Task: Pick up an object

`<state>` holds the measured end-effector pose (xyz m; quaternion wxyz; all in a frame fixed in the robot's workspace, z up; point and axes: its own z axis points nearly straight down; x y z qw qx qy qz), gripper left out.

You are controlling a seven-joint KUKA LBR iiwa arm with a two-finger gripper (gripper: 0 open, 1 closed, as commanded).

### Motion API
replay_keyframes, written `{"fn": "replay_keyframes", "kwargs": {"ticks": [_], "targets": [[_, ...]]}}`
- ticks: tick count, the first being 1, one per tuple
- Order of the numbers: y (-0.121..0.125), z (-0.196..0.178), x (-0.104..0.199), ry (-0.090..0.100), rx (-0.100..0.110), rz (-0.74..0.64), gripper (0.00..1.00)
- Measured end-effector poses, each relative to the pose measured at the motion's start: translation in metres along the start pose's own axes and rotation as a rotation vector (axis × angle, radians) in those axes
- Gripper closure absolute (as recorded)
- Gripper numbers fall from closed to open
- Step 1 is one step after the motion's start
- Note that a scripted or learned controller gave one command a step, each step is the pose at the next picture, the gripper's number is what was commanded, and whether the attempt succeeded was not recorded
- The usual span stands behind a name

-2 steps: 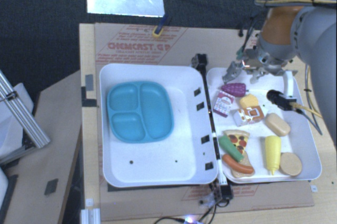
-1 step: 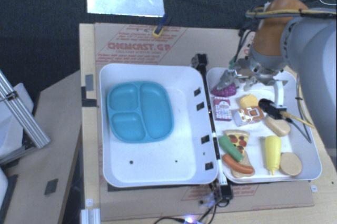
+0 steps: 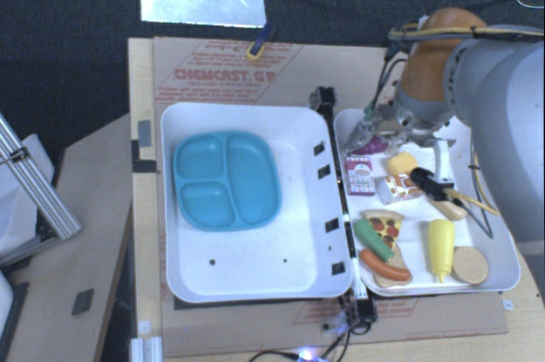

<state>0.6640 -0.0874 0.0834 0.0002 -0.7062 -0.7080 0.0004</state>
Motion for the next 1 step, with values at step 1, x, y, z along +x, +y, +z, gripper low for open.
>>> {"fn": "replay_keyframes", "kwargs": {"ticks": [1], "targets": [[0.0022,-0.0143,0.0001,0.001,-0.006,0.0,1.0]]}}
